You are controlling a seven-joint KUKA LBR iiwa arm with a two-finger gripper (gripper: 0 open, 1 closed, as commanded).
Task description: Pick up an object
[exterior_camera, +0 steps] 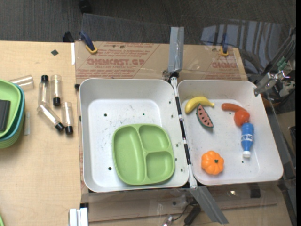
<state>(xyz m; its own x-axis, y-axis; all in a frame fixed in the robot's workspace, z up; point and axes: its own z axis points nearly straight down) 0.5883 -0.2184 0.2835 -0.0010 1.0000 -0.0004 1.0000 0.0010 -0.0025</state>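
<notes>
Pincer (272, 80) well above-right of pumpkin (212, 163)

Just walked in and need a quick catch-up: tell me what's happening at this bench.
A robot arm is set to pick up an object, but nothing is in hand yet. Its pincer sits at the far right edge, beside the right bin. That bin holds a banana, a watermelon slice, an orange-red piece, a blue bottle and a small pumpkin. The left bin holds a green divided plate.
</notes>
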